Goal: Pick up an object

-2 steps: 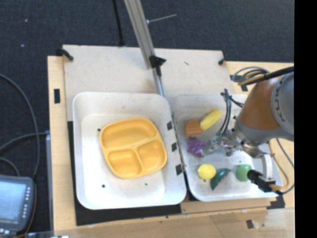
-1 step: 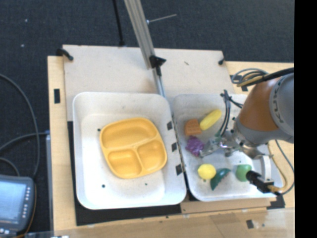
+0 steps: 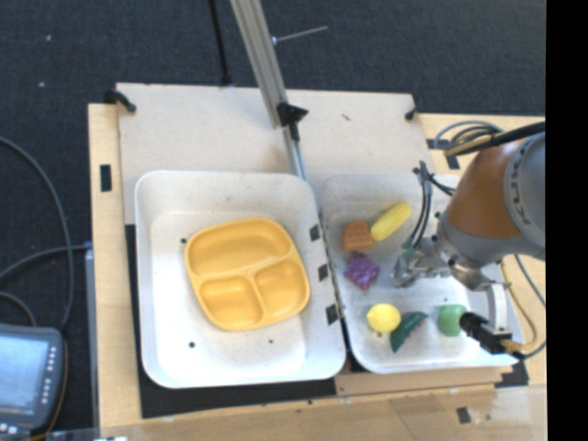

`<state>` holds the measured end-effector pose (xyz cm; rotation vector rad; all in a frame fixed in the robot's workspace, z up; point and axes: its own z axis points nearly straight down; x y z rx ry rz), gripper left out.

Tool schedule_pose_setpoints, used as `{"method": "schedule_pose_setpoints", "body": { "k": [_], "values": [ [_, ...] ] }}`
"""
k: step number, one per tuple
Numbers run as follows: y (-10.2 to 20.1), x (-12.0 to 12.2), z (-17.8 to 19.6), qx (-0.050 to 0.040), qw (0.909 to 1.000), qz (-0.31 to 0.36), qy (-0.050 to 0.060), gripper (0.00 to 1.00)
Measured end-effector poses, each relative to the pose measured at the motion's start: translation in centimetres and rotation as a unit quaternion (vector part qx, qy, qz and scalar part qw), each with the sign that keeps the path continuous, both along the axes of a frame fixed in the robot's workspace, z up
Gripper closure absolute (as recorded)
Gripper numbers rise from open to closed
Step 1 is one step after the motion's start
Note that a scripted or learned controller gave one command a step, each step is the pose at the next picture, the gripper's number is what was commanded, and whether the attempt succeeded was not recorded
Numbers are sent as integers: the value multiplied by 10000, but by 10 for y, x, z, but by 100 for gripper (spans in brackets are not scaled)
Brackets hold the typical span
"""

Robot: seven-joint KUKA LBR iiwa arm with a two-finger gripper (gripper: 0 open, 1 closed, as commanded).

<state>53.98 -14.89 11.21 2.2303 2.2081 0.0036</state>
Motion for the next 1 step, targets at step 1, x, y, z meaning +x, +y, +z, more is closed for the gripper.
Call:
{"method": "schedule_pose_setpoints", "body": {
  "k": [1],
  "values": [
    [2,7,63,-9,10000,65,-24,100]
  ]
}}
